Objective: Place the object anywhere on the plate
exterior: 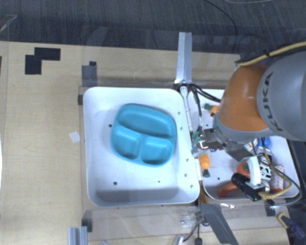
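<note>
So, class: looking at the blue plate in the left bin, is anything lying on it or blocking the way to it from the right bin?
Nothing lies on the blue plate. Between it and the right bin stand just the two bins' adjoining rims, which the arm must clear.

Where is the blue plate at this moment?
In the camera view the blue plate lies in the left white bin, near its middle, left of the arm above the right bin.

Blue plate [143,133], seemingly plain white bin [94,152]
</note>
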`<state>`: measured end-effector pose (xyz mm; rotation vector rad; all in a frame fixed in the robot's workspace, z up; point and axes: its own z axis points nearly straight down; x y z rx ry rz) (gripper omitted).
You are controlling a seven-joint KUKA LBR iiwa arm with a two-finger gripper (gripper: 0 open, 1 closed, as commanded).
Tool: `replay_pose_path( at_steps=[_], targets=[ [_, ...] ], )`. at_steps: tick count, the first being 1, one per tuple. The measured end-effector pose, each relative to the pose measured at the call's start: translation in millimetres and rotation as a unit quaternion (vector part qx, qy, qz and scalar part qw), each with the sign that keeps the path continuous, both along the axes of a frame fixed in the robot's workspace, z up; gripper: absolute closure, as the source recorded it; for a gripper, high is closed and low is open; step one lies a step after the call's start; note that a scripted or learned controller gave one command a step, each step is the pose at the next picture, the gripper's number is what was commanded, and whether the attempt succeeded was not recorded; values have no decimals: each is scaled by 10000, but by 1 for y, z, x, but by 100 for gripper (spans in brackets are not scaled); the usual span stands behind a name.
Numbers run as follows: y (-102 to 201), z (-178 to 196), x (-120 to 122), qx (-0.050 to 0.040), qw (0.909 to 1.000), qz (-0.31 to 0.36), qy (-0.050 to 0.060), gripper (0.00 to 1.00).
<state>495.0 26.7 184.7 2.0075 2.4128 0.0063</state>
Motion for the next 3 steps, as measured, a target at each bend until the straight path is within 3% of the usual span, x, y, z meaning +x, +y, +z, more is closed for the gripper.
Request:
replay_pose_path(
  at_steps=[1,2,3],
  targets=[
    [54,36,54,-4,9990,447,0,100],
    [69,43,87,-11,9921,1258,-17,100],
    [73,71,65,-13,9855,1696,-11,100]
  ],
)
